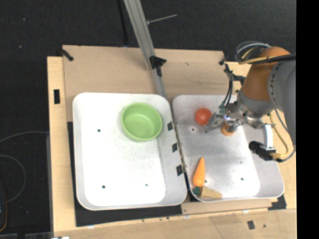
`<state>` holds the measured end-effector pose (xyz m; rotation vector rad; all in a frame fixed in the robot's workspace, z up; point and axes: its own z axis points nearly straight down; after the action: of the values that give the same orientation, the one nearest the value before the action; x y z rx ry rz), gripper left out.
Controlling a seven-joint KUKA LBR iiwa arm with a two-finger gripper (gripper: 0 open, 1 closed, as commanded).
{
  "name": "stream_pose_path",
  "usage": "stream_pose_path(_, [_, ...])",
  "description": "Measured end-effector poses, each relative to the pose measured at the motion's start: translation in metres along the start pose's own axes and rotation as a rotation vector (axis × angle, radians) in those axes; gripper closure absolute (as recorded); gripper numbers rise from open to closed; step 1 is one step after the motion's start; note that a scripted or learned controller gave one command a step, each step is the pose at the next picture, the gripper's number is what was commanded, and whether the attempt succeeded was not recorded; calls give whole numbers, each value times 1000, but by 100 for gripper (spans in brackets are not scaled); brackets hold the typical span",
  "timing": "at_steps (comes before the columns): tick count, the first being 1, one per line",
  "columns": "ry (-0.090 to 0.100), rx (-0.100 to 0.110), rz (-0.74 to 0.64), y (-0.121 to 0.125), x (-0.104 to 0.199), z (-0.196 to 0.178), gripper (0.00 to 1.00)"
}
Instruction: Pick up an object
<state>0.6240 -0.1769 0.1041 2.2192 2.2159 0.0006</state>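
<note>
Camera view. The gripper (223,122) hung low over the upper part of the right bin (249,183), the arm entering from the right. Two small things lay close by it: a red ball (203,116) just to its left, apart from the nearer finger, and a small orange object (228,129) right at the fingers, partly hidden by them. Whether the fingers stood open or closed, or had hold of the orange object, could not be told from this slant. A toy carrot (199,171) lay well below, near the bin's lower edge, its long axis running nearly up-and-down the frame. A green bowl (142,122) sat in the left bin (99,183).
</note>
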Motion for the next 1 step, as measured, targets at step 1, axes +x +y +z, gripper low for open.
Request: stream_pose_path(1, [-1,-4,1,1,-1,-11,100])
